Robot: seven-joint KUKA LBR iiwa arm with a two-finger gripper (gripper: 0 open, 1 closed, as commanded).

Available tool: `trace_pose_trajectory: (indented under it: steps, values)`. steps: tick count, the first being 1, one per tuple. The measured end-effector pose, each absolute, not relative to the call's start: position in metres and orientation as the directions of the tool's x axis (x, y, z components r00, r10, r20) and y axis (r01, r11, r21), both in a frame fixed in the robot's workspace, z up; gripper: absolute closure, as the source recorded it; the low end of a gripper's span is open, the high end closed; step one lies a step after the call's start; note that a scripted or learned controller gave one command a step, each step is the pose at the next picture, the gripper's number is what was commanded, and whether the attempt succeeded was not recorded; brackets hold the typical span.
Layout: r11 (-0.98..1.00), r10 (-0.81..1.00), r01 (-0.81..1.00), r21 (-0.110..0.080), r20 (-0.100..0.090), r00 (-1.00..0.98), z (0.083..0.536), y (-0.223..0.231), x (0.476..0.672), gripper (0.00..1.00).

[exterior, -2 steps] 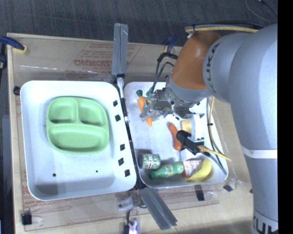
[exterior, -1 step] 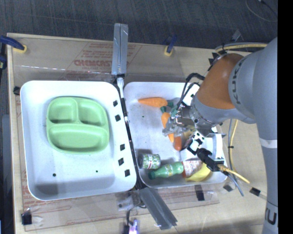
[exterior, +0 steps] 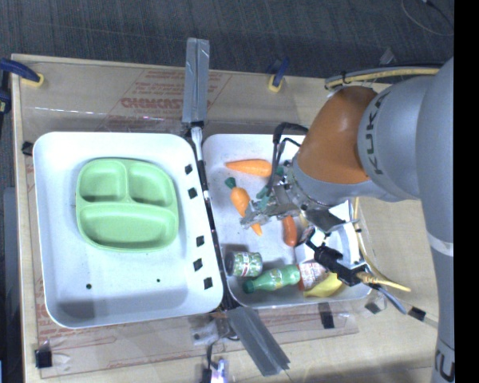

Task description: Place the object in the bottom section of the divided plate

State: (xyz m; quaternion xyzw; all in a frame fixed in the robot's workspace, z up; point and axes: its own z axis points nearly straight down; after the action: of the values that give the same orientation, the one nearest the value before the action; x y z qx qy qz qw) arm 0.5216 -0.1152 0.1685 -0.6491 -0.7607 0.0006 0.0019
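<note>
A light green divided plate lies in the left bin, with two small sections at the top and one wide section at the bottom. My gripper hangs low in the right bin, under the orange-banded wrist. It is right beside a small carrot and partly covers the things below it. A longer carrot lies just above it. Another orange piece rests to the gripper's lower right.
At the right bin's front lie a small can, a green bottle and a banana. A divider wall with black clips separates the bins. Cables trail at the right.
</note>
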Motion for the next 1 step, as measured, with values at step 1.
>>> trace_pose_trajectory:
  steps: [1]
  values:
    - [0.355,0.935,0.935,-0.002,0.001,-0.355,0.1913,-0.061,0.5657,1.0]
